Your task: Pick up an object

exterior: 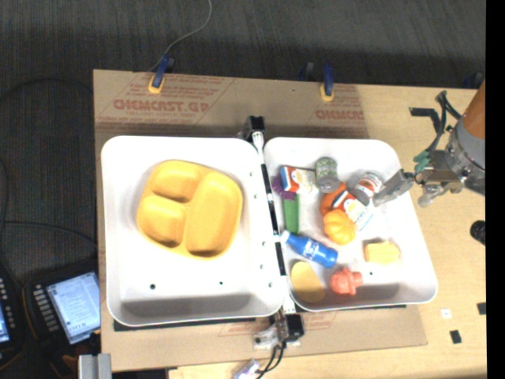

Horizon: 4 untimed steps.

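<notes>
The right bin (410, 287) holds a jumble of small objects: a red-and-white can (364, 189), an orange pumpkin-like toy (339, 227), a blue bottle (311, 249), a yellow block (381, 252), a pink toy (346, 280), a grey can (326, 168), a small carton (296, 178) and a green stick (292, 210). My gripper (410, 191) hovers over the bin's right rim, just right of the red-and-white can. It is open, and one finger (391, 188) reaches toward that can. Nothing sits between the fingers.
The left bin (118, 283) holds a yellow three-compartment dish (189, 208). A yellow rounded piece (304, 279) lies at the right bin's front left. A black divider (268, 204) runs between the bins. Two clamps (326, 93) hold the cardboard's far edge.
</notes>
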Tool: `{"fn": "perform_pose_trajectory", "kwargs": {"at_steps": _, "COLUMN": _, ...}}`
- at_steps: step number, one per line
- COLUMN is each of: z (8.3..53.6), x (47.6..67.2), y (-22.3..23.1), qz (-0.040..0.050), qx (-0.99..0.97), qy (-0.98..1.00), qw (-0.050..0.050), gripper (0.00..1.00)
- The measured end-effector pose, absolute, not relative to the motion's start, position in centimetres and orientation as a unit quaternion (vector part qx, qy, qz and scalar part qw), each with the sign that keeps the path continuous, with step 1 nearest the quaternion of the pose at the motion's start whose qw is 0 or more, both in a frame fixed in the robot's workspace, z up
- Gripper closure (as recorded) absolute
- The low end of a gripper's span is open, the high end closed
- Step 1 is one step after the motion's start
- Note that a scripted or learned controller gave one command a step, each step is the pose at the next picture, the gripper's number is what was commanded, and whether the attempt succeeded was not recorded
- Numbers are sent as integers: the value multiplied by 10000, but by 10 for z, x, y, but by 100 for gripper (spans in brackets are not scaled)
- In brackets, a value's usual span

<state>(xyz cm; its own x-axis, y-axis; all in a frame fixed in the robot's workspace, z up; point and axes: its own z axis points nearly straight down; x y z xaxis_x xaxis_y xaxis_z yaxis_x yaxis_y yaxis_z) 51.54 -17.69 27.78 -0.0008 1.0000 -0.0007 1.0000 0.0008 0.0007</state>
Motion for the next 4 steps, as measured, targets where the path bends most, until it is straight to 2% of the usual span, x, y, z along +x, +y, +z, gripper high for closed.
{"fn": "perform_pose_trajectory", "kwargs": {"at_steps": 1, "z": 147, "x": 529, "y": -144, "qz": -6, "qx": 7068, "qy": 7074, "qw": -10, "gripper": 0}}
{"fn": "perform_pose_trajectory", "kwargs": {"at_steps": 2, "z": 157, "x": 530, "y": -145, "qz": -3, "qx": 7073, "qy": 7069, "qw": 1, "gripper": 100}}
{"fn": "perform_pose_trajectory", "kwargs": {"at_steps": 3, "z": 157, "x": 529, "y": -145, "qz": -3, "qx": 7072, "qy": 7070, "qw": -1, "gripper": 0}}
{"fn": "perform_pose_trajectory", "kwargs": {"at_steps": 4, "z": 94, "x": 533, "y": -101, "qz": 2, "qx": 7072, "qy": 7070, "qw": 14, "gripper": 0}}
